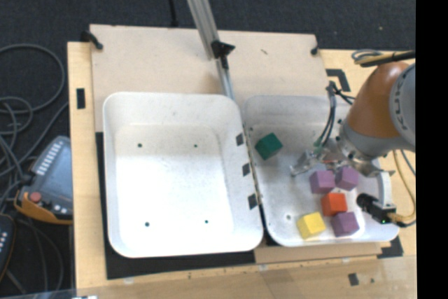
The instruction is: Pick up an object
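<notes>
Left bin (175, 175): white, shallow, no blocks seen in it; it plays no part in the coming move.

Right bin (280, 115): touching the left bin along the shared rim; all the blocks lie in it.

Green block (268, 146): alone in the upper left part of the right bin, well apart from the others and to the left of the gripper.

Yellow block (311, 224): near the front wall, lowest left of the cluster.

Purple block, left (322, 181): just below the gripper and the nearest block to it; roughly cubic, so no long axis to align with.

Orange block (334, 203): just below the two upper purple blocks, touching or nearly so.

Purple block, right (346, 178): beside the left purple one, close under the wrist.

Purple block, front (344, 223): beside the yellow block, by the front wall.

Gripper (316, 159): low over the right bin, metal fingers pointing left and downward, directly above the purple pair.

Gripper state: cannot tell whether the tips are apart or together; nothing visibly held.

Judgement: the left purple block is the likeliest target, calling for a short drop; crowding neighbours may spoil the grasp.
</notes>
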You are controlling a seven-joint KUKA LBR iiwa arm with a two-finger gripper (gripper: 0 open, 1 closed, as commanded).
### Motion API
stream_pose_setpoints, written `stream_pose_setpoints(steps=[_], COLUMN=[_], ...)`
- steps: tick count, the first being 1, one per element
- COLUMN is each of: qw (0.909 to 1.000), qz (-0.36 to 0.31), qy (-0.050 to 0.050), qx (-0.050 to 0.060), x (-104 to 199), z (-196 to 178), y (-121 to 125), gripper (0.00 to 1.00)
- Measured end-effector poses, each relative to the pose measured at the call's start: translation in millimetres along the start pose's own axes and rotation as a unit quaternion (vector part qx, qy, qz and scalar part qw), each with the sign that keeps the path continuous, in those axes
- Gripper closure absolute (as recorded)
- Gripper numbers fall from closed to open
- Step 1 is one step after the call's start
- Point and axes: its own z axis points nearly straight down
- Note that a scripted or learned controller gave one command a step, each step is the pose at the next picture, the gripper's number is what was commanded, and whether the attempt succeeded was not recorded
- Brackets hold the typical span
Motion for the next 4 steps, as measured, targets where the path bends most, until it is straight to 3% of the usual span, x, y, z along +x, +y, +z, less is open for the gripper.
stream_pose_setpoints(steps=[1,2,3,4], qw=[1.0,1.0,1.0,1.0], qz=[0.001,0.002,-0.001,0.002], qy=[-0.001,-0.001,-0.003,-0.004], qx=[-0.003,-0.003,-0.006,-0.008], x=[-0.1,0.0,8.9,7.3], z=[-13.1,-12.5,-4.7,-15.8], y=[2.4,2.3,-43.0,-40.7], gripper=[1.0,0.0,0.0,1.0])
